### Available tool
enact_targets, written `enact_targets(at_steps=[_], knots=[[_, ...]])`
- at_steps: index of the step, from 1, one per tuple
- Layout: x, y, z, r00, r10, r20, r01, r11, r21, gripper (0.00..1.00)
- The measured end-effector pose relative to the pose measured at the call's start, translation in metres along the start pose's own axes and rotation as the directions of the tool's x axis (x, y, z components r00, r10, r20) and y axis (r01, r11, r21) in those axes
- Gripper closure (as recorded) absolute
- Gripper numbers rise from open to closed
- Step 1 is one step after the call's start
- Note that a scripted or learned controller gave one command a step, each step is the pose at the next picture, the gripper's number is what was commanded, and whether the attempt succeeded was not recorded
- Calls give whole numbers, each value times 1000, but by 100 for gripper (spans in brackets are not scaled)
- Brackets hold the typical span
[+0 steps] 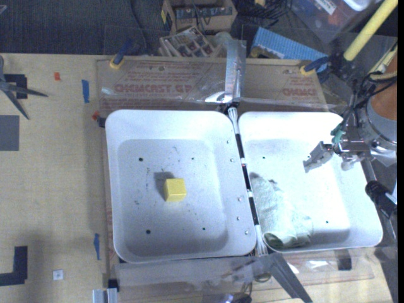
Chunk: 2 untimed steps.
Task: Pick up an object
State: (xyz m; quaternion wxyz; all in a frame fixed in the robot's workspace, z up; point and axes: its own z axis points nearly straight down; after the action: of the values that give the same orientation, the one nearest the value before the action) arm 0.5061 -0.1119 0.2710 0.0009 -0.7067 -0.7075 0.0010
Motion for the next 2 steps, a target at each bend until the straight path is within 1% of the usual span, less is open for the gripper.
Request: enact_targets(at_steps=[1, 2], knots=[[-1, 0, -9, 1000, 2, 1, -2, 1000, 1, 100], [29, 91, 38, 966, -259, 2, 259, 966, -3, 100]])
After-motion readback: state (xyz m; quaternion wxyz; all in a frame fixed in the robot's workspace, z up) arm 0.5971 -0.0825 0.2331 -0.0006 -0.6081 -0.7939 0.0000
